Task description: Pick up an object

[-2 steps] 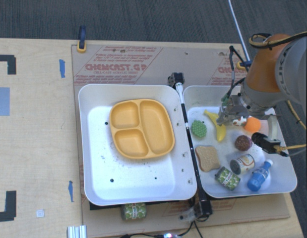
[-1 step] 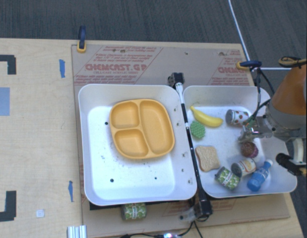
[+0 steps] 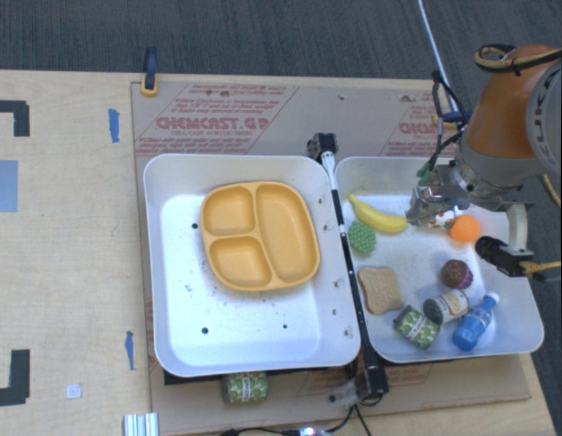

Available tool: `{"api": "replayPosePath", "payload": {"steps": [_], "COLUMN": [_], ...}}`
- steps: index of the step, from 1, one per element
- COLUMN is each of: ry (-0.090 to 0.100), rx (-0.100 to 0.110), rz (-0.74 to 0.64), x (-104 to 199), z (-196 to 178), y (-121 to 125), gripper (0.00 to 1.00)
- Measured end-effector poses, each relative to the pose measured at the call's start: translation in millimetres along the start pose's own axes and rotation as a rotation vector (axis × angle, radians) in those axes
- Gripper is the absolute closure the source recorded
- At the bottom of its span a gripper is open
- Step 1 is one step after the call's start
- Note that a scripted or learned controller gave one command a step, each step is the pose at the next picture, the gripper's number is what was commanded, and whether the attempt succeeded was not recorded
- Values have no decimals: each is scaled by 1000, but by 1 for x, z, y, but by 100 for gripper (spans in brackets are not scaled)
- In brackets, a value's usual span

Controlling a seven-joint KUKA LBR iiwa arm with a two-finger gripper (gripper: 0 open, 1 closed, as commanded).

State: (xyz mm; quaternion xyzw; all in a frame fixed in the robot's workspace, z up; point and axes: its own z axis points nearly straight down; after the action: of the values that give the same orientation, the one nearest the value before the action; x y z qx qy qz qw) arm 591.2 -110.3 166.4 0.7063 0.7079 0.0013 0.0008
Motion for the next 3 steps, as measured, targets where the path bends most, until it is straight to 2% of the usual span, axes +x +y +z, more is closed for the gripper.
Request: {"api": "replayPosePath", "payload": {"steps": [1,2,3], "ry": [0,-1,-2], "rx": [0,5,3], "rz": [0,3,4], "x": [133,39,-36], "z": [-19,-19,43], "y": [15,-25,-91], "gripper": [100,100,100]}}
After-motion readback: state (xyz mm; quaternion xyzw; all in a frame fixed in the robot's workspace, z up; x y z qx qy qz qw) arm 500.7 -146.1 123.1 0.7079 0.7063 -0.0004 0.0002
